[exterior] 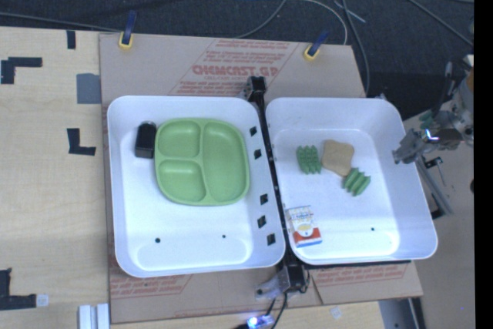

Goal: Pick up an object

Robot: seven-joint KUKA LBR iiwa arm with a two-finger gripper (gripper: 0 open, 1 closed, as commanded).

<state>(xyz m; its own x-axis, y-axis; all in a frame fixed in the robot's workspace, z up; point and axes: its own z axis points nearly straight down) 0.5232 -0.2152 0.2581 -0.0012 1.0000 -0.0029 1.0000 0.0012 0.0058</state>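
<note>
Objects for picking lie in both bins. The right bin (pixel 385 115) holds 4 of them: a green ridged piece (pixel 309 159), a tan block (pixel 337 156) just beside it, a second green ridged piece (pixel 357 182) touching or nearly touching the tan block's lower right corner, and a small red-and-white carton (pixel 303 226) near the front left corner, well apart from the others. The left bin (pixel 123 166) holds a green divided plate (pixel 202 162) with 3 compartments, and a small black block (pixel 145 140) touching its left rim.

The gripper (pixel 420 144) sits at the right bin's right edge, outside or just over the rim, with nothing seen between its parts. How far it is open cannot be told; it is small and blurred against the clutter there.

The step in hand looks like the start: the arm is parked at the side and no object has been approached. The next move calls for choosing a target, most likely in the right bin since that is nearer, then travelling left over it and descending. The carton stands alone and would allow a clean approach. The cluster of 3 risks a nudge against neighbours.
</note>
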